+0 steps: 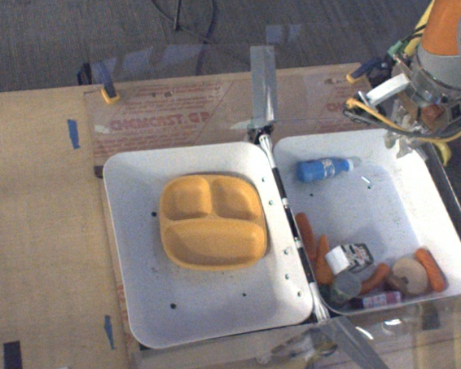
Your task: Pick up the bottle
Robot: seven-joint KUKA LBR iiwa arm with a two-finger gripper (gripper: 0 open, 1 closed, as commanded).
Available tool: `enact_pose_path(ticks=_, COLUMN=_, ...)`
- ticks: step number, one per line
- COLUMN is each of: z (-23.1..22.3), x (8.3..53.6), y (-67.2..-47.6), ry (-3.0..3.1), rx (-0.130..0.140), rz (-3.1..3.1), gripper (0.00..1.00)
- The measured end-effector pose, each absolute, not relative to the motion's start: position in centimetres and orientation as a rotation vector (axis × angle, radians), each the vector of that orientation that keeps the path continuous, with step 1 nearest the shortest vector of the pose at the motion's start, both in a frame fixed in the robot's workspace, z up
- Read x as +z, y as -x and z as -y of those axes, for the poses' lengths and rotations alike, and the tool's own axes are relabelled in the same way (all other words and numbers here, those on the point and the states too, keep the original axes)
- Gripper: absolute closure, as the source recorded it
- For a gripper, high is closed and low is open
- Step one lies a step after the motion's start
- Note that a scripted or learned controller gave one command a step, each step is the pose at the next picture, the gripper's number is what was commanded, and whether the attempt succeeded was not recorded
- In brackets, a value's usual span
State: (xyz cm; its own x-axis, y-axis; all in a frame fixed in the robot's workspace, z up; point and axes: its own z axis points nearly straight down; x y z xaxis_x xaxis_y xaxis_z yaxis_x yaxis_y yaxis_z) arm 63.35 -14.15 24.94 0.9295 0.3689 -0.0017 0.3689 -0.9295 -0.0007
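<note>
Brown cardboard-covered bench holds two white bins, and the blue bottle (pixel 325 168) lies on its side alone near the right bin (pixel 398 219)'s far wall, so the gripper (pixel 411 124), grip state untellable, should descend straddling its narrow width.

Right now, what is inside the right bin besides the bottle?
Inside the right bin, the blue bottle lies alone near the far wall. Carrots, a small carton and other bits crowd the near corner; whatever lies under them is covered.
</note>
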Motion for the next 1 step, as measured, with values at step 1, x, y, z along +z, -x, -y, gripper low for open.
enact_pose_path(ticks=1, z=16.74, x=13.44, y=-58.5, ry=2.98, rx=0.005, rz=0.981, gripper=1.0)
